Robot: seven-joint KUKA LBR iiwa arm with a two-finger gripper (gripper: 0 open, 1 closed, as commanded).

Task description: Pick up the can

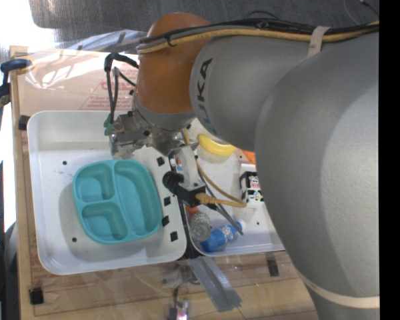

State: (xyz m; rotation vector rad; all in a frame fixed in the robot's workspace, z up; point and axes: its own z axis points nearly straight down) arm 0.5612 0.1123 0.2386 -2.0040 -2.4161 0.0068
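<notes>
The grey arm's gripper hangs at frame centre over the left white bin, above a turquoise divided plastic plate; its state I cannot tell. No can is identifiable, so the search continues: the next move means finding it

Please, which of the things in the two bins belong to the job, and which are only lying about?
For the job: gripper; the can I cannot make out, perhaps under the arm.
Lying about: blue plate in the left bin; plastic bottle and yellow thing in the right bin.
</notes>
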